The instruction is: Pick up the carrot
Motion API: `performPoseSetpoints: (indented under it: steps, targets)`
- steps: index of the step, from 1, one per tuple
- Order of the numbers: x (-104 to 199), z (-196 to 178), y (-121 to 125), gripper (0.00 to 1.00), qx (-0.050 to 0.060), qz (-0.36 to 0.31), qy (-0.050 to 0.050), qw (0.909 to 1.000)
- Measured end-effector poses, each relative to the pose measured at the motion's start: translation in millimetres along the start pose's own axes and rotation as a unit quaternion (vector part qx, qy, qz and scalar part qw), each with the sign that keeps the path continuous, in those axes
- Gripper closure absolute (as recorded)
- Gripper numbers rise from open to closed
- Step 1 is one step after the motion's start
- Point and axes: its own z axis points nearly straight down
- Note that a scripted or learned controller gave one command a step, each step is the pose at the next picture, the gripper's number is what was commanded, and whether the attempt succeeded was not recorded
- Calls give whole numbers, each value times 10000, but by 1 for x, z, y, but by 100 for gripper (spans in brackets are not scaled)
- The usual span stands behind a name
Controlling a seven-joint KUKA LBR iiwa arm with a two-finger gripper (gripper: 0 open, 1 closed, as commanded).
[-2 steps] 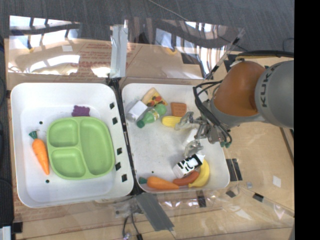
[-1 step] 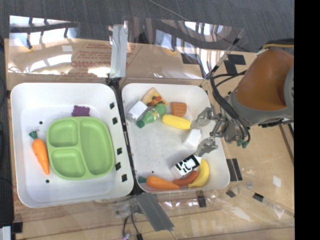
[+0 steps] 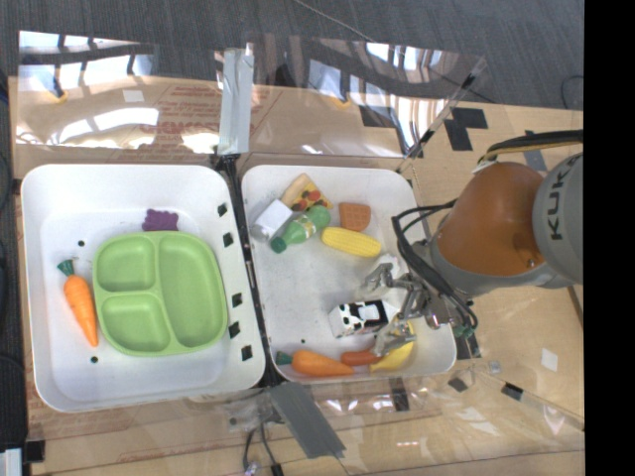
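The left bin (image 3: 45, 191) holds a green divided plate (image 3: 159, 294) in its middle, with a small purple piece (image 3: 160, 220) just beyond the plate's far edge. In the right bin (image 3: 308, 296), a pizza slice (image 3: 304, 192) lies near the far wall. Beside it sit a white block (image 3: 269, 219) and a green bottle (image 3: 301, 229), touching. An orange-brown square (image 3: 354, 216) lies to their right, a corn cob (image 3: 350, 242) just below it. A black-and-white cow (image 3: 359, 317) lies nearer the front, a yellow banana (image 3: 396, 356) by the front wall.
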Motion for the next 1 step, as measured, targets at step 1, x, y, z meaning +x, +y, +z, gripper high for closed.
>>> performPoseSetpoints:
  steps: [1]
  targets:
    - [-54, -37, -4, 0, 7, -935, -22, 9956]
